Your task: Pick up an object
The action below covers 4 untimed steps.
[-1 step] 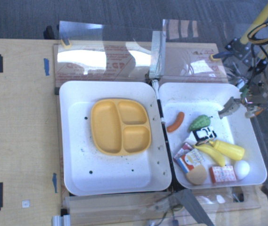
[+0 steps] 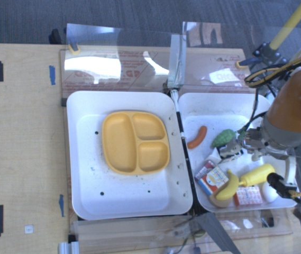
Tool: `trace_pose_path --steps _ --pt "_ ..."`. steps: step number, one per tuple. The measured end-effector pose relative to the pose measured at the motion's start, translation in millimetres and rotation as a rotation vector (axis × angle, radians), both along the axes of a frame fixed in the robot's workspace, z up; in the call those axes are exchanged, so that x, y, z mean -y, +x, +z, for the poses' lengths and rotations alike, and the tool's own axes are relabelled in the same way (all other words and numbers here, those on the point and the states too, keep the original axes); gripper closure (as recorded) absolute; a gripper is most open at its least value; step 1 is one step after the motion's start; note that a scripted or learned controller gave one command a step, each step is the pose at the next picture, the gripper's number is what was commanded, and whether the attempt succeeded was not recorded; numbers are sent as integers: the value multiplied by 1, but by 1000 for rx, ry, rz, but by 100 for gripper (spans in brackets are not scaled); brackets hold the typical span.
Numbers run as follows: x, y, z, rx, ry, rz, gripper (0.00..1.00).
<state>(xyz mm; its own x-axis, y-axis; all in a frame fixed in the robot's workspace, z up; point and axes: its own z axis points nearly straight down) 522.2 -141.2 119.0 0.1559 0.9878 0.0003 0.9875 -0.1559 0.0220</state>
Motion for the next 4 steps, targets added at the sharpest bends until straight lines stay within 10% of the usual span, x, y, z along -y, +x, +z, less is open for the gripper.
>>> trace_pose_path --steps 1,2,3,4 --pt "34 6 99 -10 -4 175 0" --pt "1 15 -5 4 0 -7 0" --pt "-38 65 -11 23 -12 128 0" --pt "9 77 -12 24 11 -250 0"
